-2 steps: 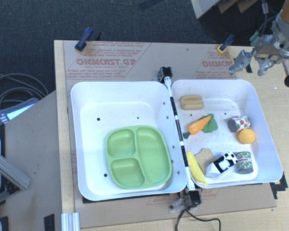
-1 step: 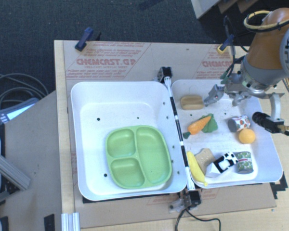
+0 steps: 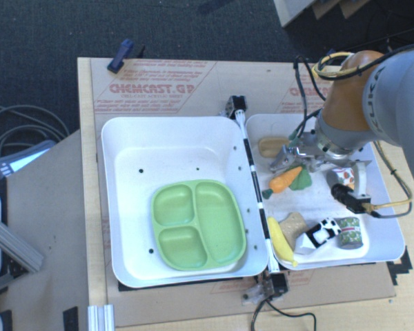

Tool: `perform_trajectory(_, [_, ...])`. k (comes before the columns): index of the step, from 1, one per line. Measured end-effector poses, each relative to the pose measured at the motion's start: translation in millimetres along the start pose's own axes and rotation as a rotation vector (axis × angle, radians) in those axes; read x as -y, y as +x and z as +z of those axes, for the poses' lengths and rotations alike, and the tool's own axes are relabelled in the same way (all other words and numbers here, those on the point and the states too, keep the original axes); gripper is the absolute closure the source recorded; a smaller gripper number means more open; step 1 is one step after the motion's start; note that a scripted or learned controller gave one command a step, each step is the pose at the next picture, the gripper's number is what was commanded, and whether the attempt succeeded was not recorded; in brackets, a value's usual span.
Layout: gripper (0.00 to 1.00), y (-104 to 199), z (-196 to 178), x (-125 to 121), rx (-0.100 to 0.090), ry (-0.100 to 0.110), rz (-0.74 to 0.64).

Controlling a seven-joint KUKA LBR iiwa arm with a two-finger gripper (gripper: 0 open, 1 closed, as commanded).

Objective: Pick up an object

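The right bin (image 3: 390,236) holds several small objects. An orange toy carrot (image 3: 285,181) with a green leafy end (image 3: 303,179) lies near the bin's left wall. My gripper (image 3: 297,157) hangs just above and behind the carrot, under the grey wrist and orange band (image 3: 345,105). A tan bread-like piece (image 3: 270,145) lies to the gripper's left. A yellow banana (image 3: 281,240), a tan block (image 3: 292,223), a black-and-white toy (image 3: 321,232) and a small patterned can (image 3: 350,232) sit along the bin's front. A red-and-white item (image 3: 344,178) lies to the gripper's right.
The left bin (image 3: 124,157) holds a green divided plate (image 3: 196,223). A black clamp (image 3: 237,105) joins the bins at the back. Cables (image 3: 372,205) trail over the right bin. A blue clip (image 3: 120,56) lies on the board behind.
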State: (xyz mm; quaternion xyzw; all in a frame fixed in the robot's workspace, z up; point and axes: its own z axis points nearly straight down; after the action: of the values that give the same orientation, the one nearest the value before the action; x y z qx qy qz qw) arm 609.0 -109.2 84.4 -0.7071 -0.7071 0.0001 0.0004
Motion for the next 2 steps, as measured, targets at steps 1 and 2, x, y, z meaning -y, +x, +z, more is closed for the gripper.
perform_trajectory(1, [0.0,7,0,19,0.0,0.001,0.001])
perform_trajectory(2, [0.0,14,0,37,-0.001,0.001,0.001])
